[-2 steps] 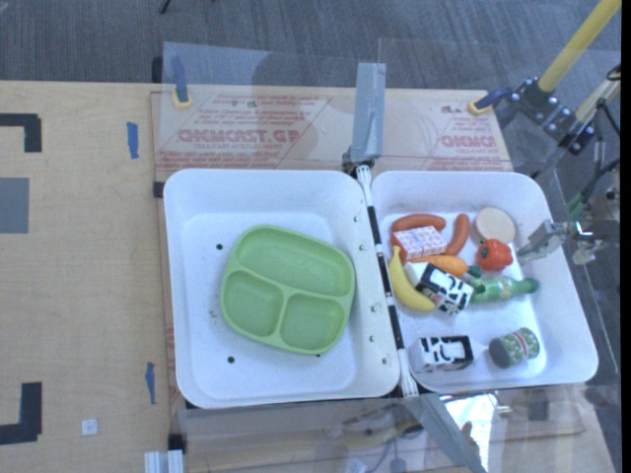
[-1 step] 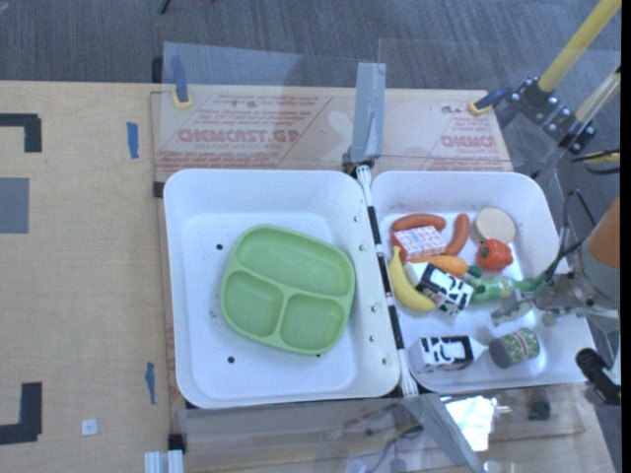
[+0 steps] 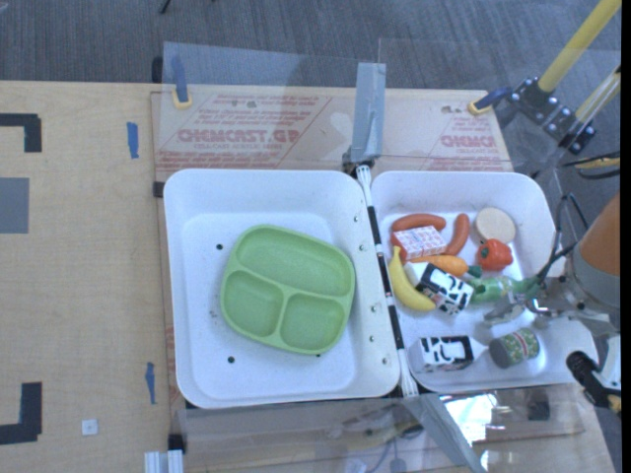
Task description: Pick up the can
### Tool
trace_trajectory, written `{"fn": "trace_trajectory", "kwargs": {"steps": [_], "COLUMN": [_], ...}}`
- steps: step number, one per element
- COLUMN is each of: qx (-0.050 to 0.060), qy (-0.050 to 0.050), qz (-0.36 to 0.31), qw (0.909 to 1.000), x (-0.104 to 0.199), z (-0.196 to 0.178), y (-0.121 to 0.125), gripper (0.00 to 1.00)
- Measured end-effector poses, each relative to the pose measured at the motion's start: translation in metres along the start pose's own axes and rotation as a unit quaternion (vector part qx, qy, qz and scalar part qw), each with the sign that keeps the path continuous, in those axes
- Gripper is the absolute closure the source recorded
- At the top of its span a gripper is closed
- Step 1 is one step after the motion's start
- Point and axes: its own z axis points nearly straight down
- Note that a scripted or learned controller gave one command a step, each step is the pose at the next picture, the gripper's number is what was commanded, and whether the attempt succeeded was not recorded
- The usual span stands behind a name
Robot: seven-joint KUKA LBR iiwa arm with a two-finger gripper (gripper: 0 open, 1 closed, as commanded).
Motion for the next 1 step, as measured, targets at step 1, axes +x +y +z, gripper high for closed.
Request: {"fn": "trace_trajectory", "kwargs": {"steps": [1], "qx": [0.001], "qy": [-0.001], "qz": [-0.029], "qw": [0.9996], "x": [0.0001], "z": [0.0003], "y": [-0.0010], "gripper": [0.00]}}
